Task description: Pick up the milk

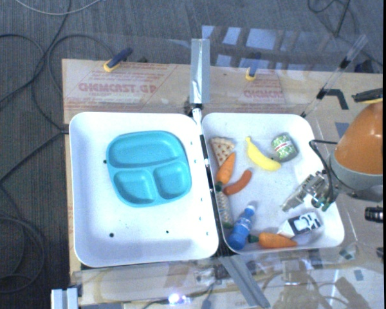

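The milk, a small dark-and-white carton, is lying on the floor of the right bin, down at about five o'clock in that bin, close to its lower right corner. Nothing is lifting it, so the pick looks not yet done: the grasp and the lift are both left to do.

The gripper is hanging just above and to the left of the carton, at roughly eleven o'clock from it, near but apparently not touching. Its fingers are pointing down and to the left, toward seven or eight o'clock, and they are gripping nothing; whether they are spread or pressed together I cannot tell. The arm's orange band is sitting at three o'clock in the view. An orange carrot is lying just left of the milk.
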{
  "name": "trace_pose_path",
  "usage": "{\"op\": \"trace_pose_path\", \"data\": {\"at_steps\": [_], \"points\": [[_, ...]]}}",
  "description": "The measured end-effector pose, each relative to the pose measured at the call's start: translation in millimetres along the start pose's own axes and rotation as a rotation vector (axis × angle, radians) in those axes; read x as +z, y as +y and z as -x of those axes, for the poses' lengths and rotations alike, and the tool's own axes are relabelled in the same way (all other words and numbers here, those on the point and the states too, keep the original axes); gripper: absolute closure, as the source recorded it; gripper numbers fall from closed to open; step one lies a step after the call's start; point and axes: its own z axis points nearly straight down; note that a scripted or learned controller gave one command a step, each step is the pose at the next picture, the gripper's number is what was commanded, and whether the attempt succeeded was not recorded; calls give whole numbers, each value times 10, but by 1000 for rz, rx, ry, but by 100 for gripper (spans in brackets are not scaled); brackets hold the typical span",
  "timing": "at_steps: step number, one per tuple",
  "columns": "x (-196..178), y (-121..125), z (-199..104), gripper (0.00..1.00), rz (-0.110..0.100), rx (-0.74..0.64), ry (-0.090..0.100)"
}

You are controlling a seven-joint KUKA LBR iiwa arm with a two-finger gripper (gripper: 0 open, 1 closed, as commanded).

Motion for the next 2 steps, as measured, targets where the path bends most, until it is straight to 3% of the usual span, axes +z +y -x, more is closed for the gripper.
{"op": "trace_pose_path", "data": {"at_steps": [1,2], "points": [[1,-1,0,0,0,0,0],[252,-75,-12,0,-10,395,4]]}}
